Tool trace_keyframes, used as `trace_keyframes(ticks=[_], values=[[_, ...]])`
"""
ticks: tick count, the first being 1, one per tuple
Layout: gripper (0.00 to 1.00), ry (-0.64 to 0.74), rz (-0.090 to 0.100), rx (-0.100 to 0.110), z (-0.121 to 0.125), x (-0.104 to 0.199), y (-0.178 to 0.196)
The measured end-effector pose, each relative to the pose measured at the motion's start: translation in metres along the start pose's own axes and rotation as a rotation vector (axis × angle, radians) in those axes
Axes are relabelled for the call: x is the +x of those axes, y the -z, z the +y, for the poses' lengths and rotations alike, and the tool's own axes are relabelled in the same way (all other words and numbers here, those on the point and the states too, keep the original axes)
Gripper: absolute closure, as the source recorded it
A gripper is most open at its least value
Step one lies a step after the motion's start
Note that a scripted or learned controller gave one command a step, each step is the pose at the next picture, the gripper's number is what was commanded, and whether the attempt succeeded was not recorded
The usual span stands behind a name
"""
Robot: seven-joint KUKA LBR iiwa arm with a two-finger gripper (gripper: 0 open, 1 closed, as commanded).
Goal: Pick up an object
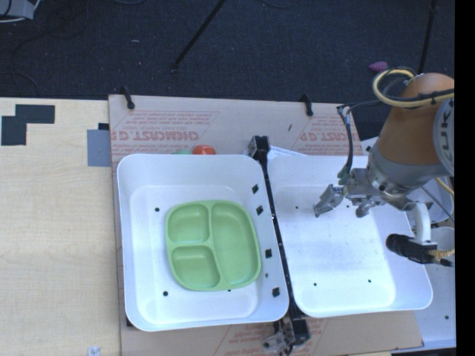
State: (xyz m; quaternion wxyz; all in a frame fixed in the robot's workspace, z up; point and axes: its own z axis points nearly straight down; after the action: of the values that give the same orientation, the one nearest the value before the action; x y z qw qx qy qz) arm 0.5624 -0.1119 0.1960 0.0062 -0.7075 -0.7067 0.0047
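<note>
Hovering over the right bin point(349, 288), the claw point(343, 201) is showing its fingers spread, pinching nothing. Green divided plate point(213, 245) is lying flat in the left bin point(141, 236).

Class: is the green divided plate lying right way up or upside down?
Right way up: the green divided plastic plate shows three open compartments facing up, flat in the left white bin.

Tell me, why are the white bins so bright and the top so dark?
In the camera view, light glares off the two white bins, washing out their walls; the floor behind the bench is dark carpet, dimly lit; the green plate looks sharp, while the gripper looks slightly blurry.
</note>
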Motion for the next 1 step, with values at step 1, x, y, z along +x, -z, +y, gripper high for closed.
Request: trace_keyframes(ticks=[1], values=[[0.00, 0.002, -0.002, -0.014, 0.0029, -0.0004, 0.0072]])
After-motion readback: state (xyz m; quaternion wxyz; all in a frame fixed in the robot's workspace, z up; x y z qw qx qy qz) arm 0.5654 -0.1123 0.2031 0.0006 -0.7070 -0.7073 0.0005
